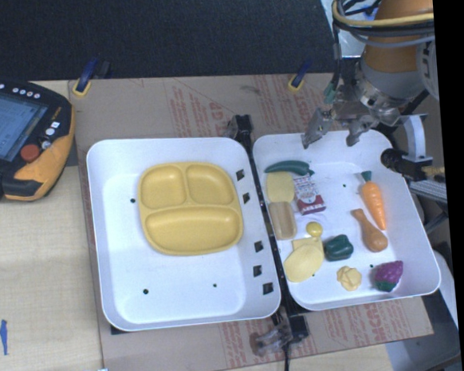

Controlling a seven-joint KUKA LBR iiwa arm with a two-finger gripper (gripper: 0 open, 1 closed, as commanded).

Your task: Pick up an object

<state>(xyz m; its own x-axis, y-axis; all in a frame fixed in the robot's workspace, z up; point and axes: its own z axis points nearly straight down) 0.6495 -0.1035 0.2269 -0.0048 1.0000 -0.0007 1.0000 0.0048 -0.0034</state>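
**Claw spread wide above the toy bin, gripping nothing**

While the grey arm is reaching in from the right, its claw is hanging released over the far rim of the right bin, its two dark metal fingers splayed well apart with nothing between them and touching no toy. Below it, glossy plastic play food is lying scattered in that bin: a tapered orange carrot with a green top, a brown drumstick, a bumpy purple grape bunch, a dark green pepper, a curved green pod, a red-and-white packet and a smooth yellow pear. In the left bin, a matte yellow divided plate is sitting flat.
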